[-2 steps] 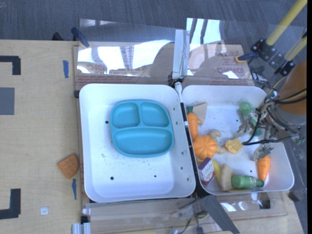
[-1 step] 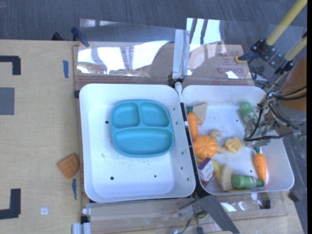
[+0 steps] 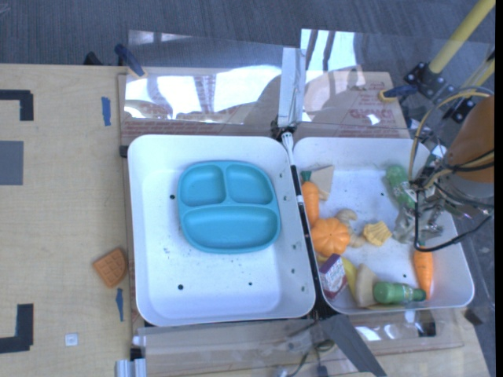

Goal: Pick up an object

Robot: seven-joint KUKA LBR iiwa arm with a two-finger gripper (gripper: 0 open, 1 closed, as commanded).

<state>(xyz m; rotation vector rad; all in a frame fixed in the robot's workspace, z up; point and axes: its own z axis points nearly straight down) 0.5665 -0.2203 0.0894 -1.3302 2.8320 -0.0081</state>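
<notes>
The right bin holds several toy foods: an orange pumpkin, a carrot along the left wall, a second carrot near the right wall, a yellow piece, a green bottle lying at the front, a green leafy piece and a purple-red packet. My gripper hangs low over the right side of this bin, just above the second carrot and right of the yellow piece. Cables partly cover it.
The left bin holds a blue divided plate. A beige wedge and a pale yellowish object also lie in the right bin. An orange waffle-like square rests on the bench left of the bins. Clear panels stand behind both bins.
</notes>
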